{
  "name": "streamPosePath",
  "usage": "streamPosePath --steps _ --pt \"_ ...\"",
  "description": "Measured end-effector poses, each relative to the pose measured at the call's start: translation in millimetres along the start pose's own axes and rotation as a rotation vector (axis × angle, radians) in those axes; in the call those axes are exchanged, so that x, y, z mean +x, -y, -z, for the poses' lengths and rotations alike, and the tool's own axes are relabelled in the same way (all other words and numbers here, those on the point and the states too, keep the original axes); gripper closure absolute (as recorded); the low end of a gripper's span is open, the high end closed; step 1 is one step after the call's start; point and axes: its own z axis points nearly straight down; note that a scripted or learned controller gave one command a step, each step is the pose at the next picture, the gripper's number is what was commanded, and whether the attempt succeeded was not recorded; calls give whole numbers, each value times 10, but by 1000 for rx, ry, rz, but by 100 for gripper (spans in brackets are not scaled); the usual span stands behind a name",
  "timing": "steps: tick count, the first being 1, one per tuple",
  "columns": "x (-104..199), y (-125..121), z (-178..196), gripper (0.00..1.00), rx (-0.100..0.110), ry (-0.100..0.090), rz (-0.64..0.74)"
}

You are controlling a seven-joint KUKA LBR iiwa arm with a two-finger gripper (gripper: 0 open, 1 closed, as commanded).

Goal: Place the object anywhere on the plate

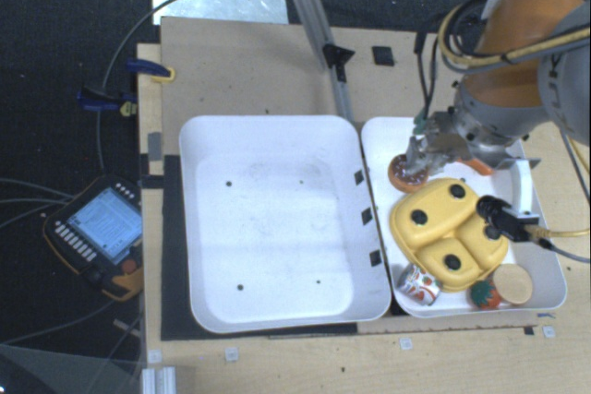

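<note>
A yellow plate with three hollows lies in the right bin, toward its front. Just behind the plate's back-left edge lies a small brown round object. My gripper hangs low directly over that brown object, at or very near its top. The arm's grey wrist and orange band reach in from the right and hide the bin's back right part. An orange piece pokes out from under the wrist, behind the plate.
Along the right bin's front edge sit a small red-and-white cup, a green and red item and a tan disc. The left bin adjoins on the left. A slanted metal pole rises behind the bins.
</note>
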Motion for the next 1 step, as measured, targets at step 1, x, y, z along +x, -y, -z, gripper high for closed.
streamPosePath --steps 1 --pt "419 -142 -34 100 0 1 -2"
